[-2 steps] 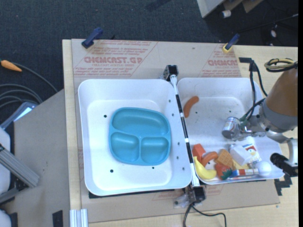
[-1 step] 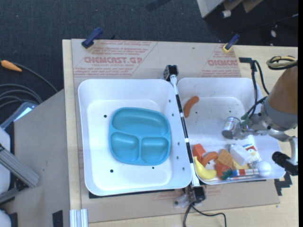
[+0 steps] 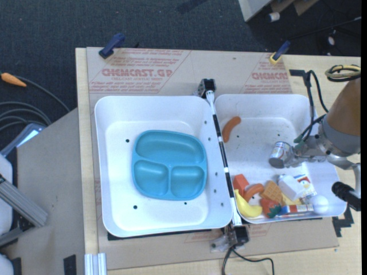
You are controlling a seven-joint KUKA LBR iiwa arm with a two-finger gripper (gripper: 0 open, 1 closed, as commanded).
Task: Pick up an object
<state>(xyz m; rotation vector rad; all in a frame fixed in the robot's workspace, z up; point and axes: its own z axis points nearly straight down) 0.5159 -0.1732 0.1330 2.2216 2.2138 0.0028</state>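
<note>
The orange sausage (image 3: 230, 128) lies slanted, upper end toward the right, left of the gripper (image 3: 279, 155).

Both bins (image 3: 114, 171) look like smooth white plastic with a faint sheen; the blue tray (image 3: 170, 164) is matt plastic, softly moulded; the bench (image 3: 143, 73) looks like pale board, flat and matt, printed in red; the gripper (image 3: 279, 155) end is bright, brushed-looking metal; the toys (image 3: 269, 196) look like glossy plastic; the floor (image 3: 46, 27) is dark, rough carpet.
</note>
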